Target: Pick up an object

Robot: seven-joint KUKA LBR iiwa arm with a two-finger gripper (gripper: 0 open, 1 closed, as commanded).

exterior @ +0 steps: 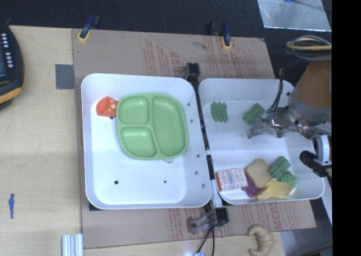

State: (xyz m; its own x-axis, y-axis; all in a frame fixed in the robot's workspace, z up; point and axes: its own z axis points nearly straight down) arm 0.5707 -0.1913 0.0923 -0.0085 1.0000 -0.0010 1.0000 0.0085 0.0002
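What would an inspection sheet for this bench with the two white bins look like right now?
Surface: brown board under two white bins, clamped at the far edge.
Job's things: right bin holds green ridged piece, green block, red-and-white packet, tan slice, yellow wedge, green leafy toy.
Clutter: left bin holds green divided plate and orange-red toy touching its left edge.
Claw: claw low over right bin, holding nothing visible.
Cables: black cable at near edge.
Surroundings: handheld controller at left.
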